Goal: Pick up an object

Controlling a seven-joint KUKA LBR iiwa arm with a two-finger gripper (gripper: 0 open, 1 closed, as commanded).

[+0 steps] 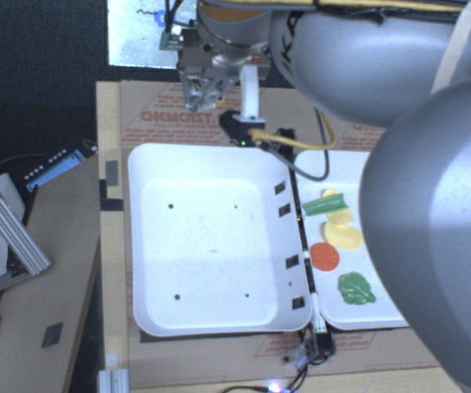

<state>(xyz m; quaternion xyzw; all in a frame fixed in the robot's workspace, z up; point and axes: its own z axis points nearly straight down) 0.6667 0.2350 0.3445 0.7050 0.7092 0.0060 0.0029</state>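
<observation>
Over on the far left, well away from the hand, an aluminium frame rail [10,236] slants across the corner, and above it a blue strip [53,168] lies on the dark floor. Moving right, the cardboard-covered surface [114,244] comes in, red print showing along its top edge. Now the left bin [149,166], a shallow white tray sitting below and slightly left of the hand, its floor showing just a few small dark dots. And here's the hand [204,97] itself, hanging above the far rim of that left bin, over the printed cardboard, nothing visible between its tips. Whether it's spread or closed, I cannot tell from this angle; the metal parts blur together. Just right of the hand a white bracket [251,92] drops down, with a black connector and a yellow cable [288,142] curling off toward the right. Below and right of the hand, past the divider with its black clips, lies the right bin [346,318]. In it, well apart from the hand: a green stick-shaped piece [323,205] resting across a yellow piece [339,216], a second yellow blob [343,236] below, an orange disc [325,257] touching its lower left, then a green leafy piece [355,288]. The arm's big grey body [432,219] covers the rest of that bin.
</observation>
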